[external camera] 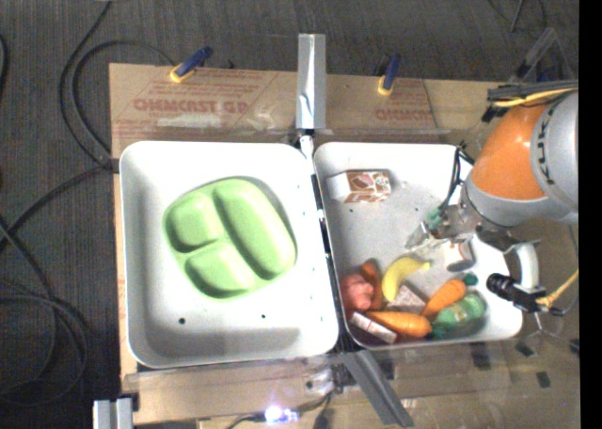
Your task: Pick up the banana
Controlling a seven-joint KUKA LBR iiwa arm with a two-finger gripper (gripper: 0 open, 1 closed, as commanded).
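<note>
A: Though my arm [522,168] is already over the right bin, where does the job stand?

B: Not done, as I judge it. My gripper [442,239] hangs low just up and right of the banana [403,274], near it but with a sliver of bin floor between. Whether my fingers are spread or closed I cannot tell; the metal there is a blur of glare. Nothing I can make out sits between them, so I claim no hold.

A: And the banana itself?

B: It lies on the floor of the right bin [414,166], a short yellow curve among the other toy food. A carrot [444,295] lies just right of the banana and below it, a second carrot [400,324] straight below, and a pink round piece [356,292] just left of it. Something green [461,314] sits further right of the banana, by the bin's corner. A small box [367,184] lies well above the banana, apart from the heap.

A: Anything in the other bin?

B: Far left of the banana, the left bin [141,314] holds a green tray [230,234] with three hollows. It plays no part.

A: So what's left?

B: Nearly everything: settle over the banana, close on it, lift it clear. The crowding carrots make a clean grip doubtful, I'd say.
</note>
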